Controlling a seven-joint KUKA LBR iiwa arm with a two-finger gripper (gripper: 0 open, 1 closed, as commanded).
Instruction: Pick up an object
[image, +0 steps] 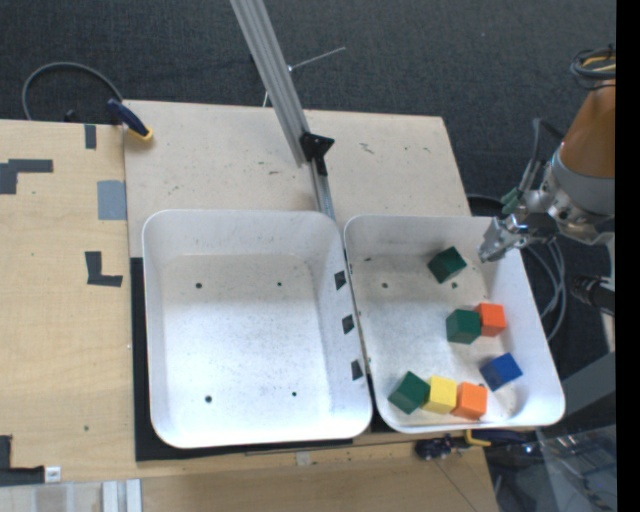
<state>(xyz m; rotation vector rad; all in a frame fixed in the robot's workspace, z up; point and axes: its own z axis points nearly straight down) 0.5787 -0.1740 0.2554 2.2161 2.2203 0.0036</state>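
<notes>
The right bin (520, 300) holds several small blocks. A dark green block (447, 264) lies near its far side. A green block (463, 326) touches an orange block (492, 318) in the middle. A blue block (500, 371) sits lower right. Along the near wall a green block (409, 391), a yellow block (441, 393) and an orange block (471, 400) stand in a row. My gripper (497, 243) hangs over the bin's far right rim, to the right of the dark green block, with nothing visible between its fingers.
The left bin (160, 300) stands beside the right one, a dividing rim between them. A slanted aluminium bar (280, 85) crosses the bench behind the bins. Cables (60, 90) lie at the far left on dark floor.
</notes>
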